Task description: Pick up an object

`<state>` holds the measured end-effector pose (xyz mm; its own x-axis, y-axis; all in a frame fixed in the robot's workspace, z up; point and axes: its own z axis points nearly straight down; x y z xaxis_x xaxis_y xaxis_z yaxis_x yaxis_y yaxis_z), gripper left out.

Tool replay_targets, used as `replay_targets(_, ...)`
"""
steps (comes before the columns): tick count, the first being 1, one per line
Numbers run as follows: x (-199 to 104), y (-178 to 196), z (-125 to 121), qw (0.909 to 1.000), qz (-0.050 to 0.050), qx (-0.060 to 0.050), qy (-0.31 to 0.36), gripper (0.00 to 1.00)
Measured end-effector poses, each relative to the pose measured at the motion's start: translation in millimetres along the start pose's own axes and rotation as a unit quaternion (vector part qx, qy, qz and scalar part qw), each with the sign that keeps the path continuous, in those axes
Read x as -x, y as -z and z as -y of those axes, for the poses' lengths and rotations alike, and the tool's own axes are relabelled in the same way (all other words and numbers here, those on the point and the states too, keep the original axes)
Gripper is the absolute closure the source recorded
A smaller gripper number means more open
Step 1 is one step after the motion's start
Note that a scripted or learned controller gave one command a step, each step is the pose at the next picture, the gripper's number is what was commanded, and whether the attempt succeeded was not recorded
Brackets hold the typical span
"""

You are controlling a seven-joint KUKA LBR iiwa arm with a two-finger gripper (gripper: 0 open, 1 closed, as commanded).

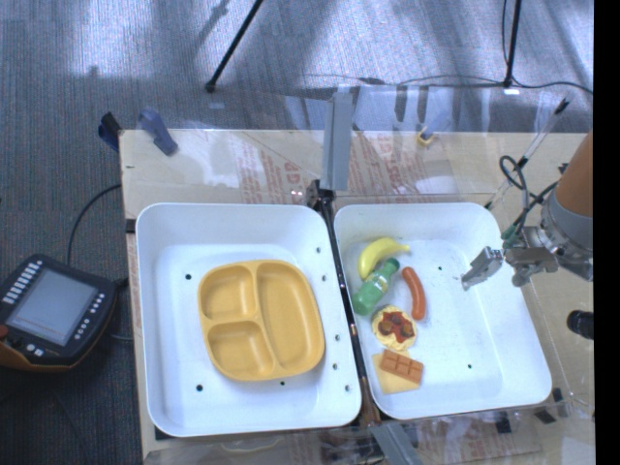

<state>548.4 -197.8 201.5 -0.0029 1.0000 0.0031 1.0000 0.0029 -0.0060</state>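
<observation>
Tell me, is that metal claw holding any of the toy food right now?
No. The claw hangs over bare floor of the right white bin, apart from the orange toy sausage and the other food; nothing sits between its fingers.

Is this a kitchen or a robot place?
Probably a robot lab, not a kitchen. A robot arm reaches over two white bins on a bench, a handheld control screen sits on the carpet, and the banana and sausage look like toys.

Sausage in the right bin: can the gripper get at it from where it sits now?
Probably yes. The gripper hangs over bare floor of the right bin, and the sausage lies to its left with nothing between them. The green bottle and pizza lie close by.
</observation>
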Motion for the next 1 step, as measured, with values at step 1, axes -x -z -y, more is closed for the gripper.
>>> replay_targets(1,-44.2,-116.3,-40.1,0.9998,0.0,-0.002,0.02,0.0)
